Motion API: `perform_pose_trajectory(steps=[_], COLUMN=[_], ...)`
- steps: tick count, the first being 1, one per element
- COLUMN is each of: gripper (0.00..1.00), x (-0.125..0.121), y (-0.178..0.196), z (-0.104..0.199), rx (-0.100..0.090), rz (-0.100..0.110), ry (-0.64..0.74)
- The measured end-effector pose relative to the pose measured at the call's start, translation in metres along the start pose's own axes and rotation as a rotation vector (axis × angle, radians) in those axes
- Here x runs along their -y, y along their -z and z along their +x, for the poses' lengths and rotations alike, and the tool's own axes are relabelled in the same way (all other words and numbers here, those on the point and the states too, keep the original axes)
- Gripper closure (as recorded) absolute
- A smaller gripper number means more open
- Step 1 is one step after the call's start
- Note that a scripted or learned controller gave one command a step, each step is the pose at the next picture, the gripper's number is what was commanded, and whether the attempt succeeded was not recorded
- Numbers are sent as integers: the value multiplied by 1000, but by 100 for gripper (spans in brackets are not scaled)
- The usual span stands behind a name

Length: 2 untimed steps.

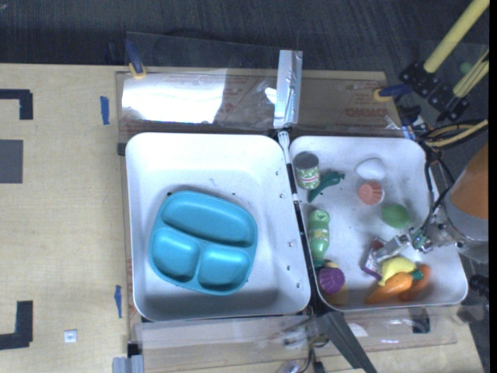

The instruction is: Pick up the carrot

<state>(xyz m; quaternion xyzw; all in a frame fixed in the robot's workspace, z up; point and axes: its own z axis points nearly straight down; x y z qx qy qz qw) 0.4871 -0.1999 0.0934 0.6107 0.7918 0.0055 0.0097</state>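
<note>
The orange carrot [402,284] lies in the near right corner of the right bin [349,152], its green top pointing right. A yellow toy fruit [396,267] rests against its upper side. My gripper [382,253] reaches in from the right and hangs low just above and left of the yellow fruit, a short way from the carrot. Nothing shows as held in it.
The right bin also holds a small can [307,169], a dark green toy [329,182], a pink-and-white cup [371,186], a green ball [395,214], a light green vegetable [319,231] and a purple toy [331,278]. A blue divided tray [203,241] sits in the left bin [147,169].
</note>
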Motion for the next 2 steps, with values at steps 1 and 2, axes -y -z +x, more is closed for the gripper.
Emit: perform_pose_trajectory(steps=[1, 2], gripper=[0, 0], x=[-12, 2], y=[13, 23], z=[71, 8], rx=[-11, -5], rz=[20, 19], ry=[-45, -15])
